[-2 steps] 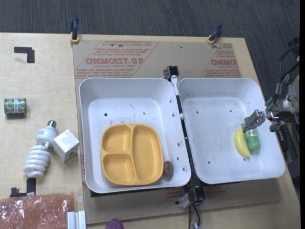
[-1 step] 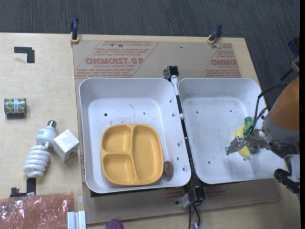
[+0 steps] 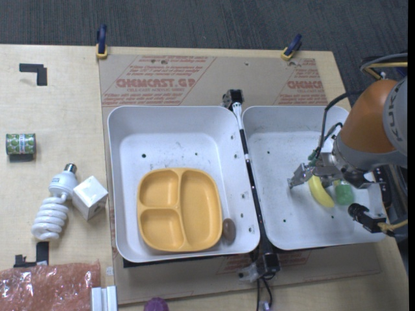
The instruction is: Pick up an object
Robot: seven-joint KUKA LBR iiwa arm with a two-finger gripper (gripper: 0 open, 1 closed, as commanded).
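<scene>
A yellow banana (image 3: 320,192), most likely a plastic toy, is found in the right bin (image 3: 272,232), lying close to that bin's right side with a green round object (image 3: 343,193) touching it or just beside it on the right. The gripper (image 3: 305,175) is seen low over the bin floor at the banana's upper left end, with the grey arm (image 3: 369,128) above it. How the claw stands cannot be told, and nothing is seen held in it.

The banana is judged to be light, stiff and hollow, with a smooth, glossy skin that could slip under a poor pinch. Its curved, tapering form is best taken across the thick middle, with the grip set at right angles to its long axis; a hold near either tip would probably let it swivel or squirt out. The green neighbour is judged a risk, since it may be nudged or caught along with the banana. In the left bin (image 3: 123,128) a yellow divided plate (image 3: 179,209) and a small brown object (image 3: 229,229) beside the plate's right rim are lying, well apart from the banana.
</scene>
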